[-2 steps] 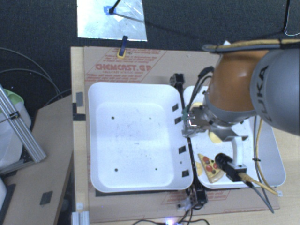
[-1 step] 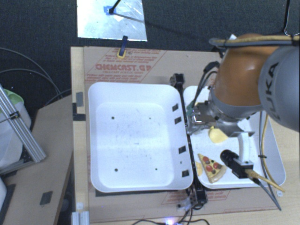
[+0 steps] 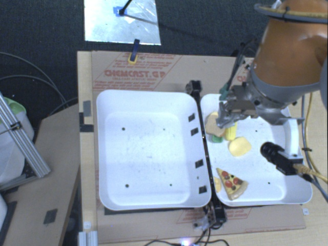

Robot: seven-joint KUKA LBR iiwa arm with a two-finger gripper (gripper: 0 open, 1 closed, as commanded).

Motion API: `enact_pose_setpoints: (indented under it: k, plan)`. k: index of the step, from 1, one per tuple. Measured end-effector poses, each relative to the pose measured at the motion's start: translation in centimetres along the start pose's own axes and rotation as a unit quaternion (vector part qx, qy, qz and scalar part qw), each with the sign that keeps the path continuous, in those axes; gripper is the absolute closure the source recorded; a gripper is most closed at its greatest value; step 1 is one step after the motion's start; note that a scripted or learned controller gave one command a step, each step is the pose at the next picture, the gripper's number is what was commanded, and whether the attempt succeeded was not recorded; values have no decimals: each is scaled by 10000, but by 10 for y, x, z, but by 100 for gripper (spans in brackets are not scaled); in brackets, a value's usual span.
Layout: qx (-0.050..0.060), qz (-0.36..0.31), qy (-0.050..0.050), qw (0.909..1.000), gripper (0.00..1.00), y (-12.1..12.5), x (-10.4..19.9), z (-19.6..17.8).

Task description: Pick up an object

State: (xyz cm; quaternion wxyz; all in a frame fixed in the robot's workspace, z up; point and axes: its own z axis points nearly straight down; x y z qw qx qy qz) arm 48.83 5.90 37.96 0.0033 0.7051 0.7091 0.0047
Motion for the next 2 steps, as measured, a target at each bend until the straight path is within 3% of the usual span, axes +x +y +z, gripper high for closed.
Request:
enact_pose_setpoints:
  k: [1, 2]
  plan:
    - [4, 40, -12, 10000, 100, -1, -54, -71]
    - [51, -26, 0, 10000, 100, -1, 20, -47]
